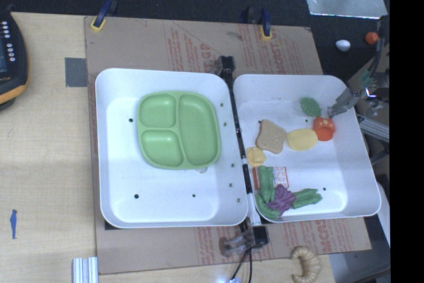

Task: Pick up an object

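The right bin [344, 169] holds several toy foods: a red tomato [324, 128], a yellow lemon-like piece [302, 139], a tan bread slice [271, 136], a dark green bumpy piece [309, 106], a small yellow piece [255, 156], a purple grape bunch [283, 197] and green pods [265, 183]. My gripper [341, 105] reaches in from the right edge, its tip just above and right of the tomato, beside the green bumpy piece. Nothing shows between its fingers.
The left bin [119, 189] carries a green three-compartment plate [179, 129]. A printed card [279, 176] lies in the right bin under the pods. A tan curled object [307, 264] rests on the cardboard below the bins. A controller [10, 63] sits at the far left.
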